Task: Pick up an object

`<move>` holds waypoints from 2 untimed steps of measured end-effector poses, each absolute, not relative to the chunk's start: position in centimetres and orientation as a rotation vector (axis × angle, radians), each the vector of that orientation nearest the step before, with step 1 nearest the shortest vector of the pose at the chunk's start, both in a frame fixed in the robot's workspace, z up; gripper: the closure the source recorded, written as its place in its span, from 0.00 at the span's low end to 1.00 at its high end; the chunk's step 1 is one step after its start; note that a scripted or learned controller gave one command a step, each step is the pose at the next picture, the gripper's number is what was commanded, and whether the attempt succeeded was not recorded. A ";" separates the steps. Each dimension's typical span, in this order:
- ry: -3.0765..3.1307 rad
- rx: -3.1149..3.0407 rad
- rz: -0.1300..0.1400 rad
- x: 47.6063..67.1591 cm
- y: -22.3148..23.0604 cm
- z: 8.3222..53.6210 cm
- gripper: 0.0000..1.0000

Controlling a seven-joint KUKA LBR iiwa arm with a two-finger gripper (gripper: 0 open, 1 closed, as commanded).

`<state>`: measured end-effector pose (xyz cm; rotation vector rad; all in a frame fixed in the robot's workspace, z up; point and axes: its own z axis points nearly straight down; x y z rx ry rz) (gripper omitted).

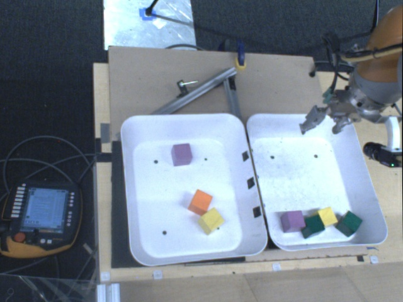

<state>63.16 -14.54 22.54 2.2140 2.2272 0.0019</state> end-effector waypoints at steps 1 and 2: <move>2.227 2.214 0.001 63.2 -14.5 22.5 0.00; 2.227 2.220 -0.003 62.3 -14.0 17.1 0.00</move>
